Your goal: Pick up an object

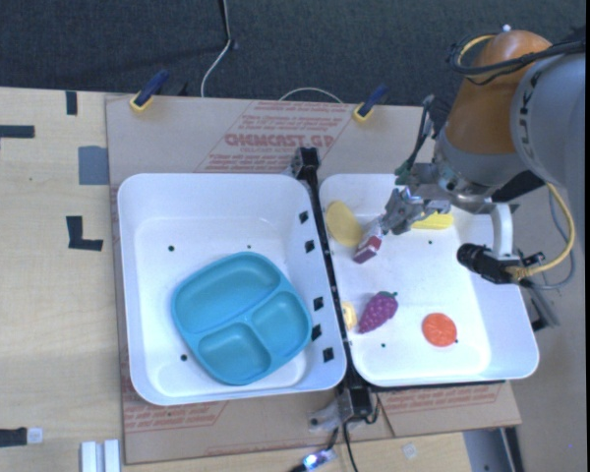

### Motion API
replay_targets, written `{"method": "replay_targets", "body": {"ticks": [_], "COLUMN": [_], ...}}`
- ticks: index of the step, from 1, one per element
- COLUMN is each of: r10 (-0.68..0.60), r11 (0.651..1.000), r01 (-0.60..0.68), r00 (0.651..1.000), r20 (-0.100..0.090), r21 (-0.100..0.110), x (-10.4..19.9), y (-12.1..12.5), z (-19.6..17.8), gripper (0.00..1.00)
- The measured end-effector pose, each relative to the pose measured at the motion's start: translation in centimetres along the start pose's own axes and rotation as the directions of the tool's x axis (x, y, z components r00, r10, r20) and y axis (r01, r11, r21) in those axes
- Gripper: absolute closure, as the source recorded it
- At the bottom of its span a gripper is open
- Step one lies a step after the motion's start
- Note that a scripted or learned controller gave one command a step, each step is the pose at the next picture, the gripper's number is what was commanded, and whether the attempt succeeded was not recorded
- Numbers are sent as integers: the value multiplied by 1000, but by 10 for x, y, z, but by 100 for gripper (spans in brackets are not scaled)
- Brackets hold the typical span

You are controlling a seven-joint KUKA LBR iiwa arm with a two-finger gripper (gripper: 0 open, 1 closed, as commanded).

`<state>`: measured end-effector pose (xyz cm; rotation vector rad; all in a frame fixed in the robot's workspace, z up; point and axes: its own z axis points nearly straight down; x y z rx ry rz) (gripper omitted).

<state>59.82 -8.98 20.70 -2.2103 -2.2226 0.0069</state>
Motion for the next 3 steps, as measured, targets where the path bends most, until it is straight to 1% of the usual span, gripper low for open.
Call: {"method": "replay_targets", "body": {"ticks": [2,3], "r10": [-1,-2], "r11": [1000,1000], "r01": [1,2], "r00": [1000,1000], "r20": [0,1], "r21": [2,1], "x": [113,162], "y": [-56,-69], "z": [5,8], "gripper": [100,100]}}
